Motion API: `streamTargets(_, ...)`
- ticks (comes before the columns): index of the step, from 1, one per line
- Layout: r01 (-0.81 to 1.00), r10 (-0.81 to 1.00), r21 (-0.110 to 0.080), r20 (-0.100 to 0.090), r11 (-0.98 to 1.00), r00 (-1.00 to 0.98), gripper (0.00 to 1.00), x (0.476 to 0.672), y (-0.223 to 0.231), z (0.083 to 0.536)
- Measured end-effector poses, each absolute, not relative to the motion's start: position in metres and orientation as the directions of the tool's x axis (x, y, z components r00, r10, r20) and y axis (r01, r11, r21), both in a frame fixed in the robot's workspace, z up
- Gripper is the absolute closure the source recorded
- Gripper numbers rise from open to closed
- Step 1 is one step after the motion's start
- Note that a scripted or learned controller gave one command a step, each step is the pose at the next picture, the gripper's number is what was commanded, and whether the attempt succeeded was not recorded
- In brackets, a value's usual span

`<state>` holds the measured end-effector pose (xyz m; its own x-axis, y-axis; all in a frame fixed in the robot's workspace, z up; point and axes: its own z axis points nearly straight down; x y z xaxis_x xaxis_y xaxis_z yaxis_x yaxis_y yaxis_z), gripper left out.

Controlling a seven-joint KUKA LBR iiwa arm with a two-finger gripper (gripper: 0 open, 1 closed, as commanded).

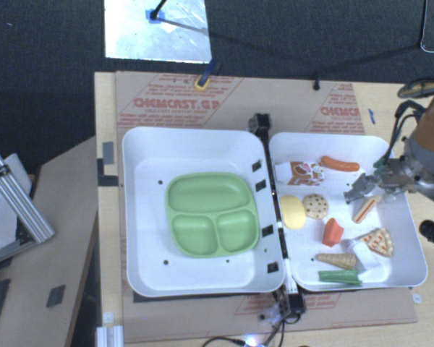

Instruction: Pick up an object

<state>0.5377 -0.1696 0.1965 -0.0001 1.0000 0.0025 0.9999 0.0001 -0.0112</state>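
The right bin (405, 266) holds toy foods: a sausage (340, 165), a printed card (304, 172), a cookie (315, 206), a yellow lemon-like piece (292, 212), a red piece (333, 231), a hot dog (364, 210), a pizza slice (377, 241), a cone (337, 260) and a green bean pod (340, 276). My gripper (363, 188) reaches in from the right edge and hovers just above the hot dog, at the bin's right side. Nothing visible sits between its fingers.
The left bin (141, 194) carries a green three-compartment plate (210, 214). A black divider with clips (270, 208) runs between the bins. A reflective sheet (158, 19) lies beyond the bench's far edge. A metal frame (14, 201) stands at the left.
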Motion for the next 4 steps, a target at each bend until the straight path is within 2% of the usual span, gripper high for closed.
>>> streamTargets(1,1.000,1.000,0.001,0.000,0.004,-0.004,0.00,0.541,-0.169,0.203)
streamTargets(3,1.000,1.000,-0.003,0.001,0.001,-0.001,0.00,0.527,-0.179,0.086)
streamTargets(4,1.000,1.000,0.000,0.000,0.001,-0.001,0.00,0.528,-0.179,0.085)
